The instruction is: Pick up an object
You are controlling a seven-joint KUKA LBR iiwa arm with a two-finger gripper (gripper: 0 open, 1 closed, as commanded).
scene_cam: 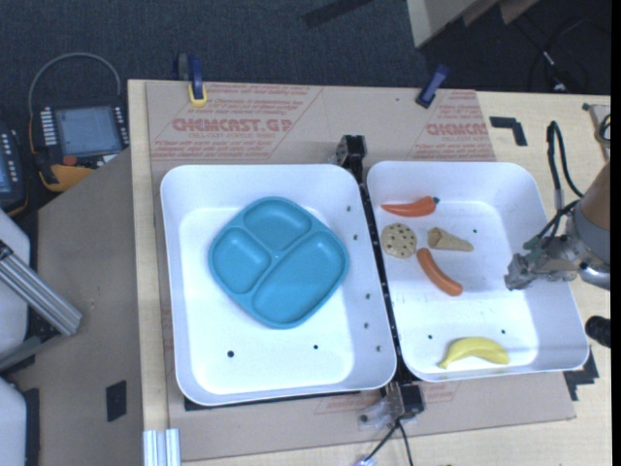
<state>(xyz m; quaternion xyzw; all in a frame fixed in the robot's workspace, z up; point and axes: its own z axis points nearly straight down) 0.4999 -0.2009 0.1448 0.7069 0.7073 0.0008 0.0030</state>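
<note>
The right bin [514,187] holds a red chili pepper [409,206], a round cookie [398,240], a tan cone-shaped piece [448,241], an orange-red sausage [439,271] and a yellow banana [474,353]. My gripper [529,270] sits low at the right bin's right side, well right of the sausage and above the banana. Nothing shows between its fingers. In the left bin [184,260] lies a blue divided plate [278,260].
The arm's grey wrist [594,236] comes in over the right bin's right rim, with black cables [555,178] running up beside it. A black bracket [351,149] sits between the bins at the back. Clamps [197,83] hold the cardboard base.
</note>
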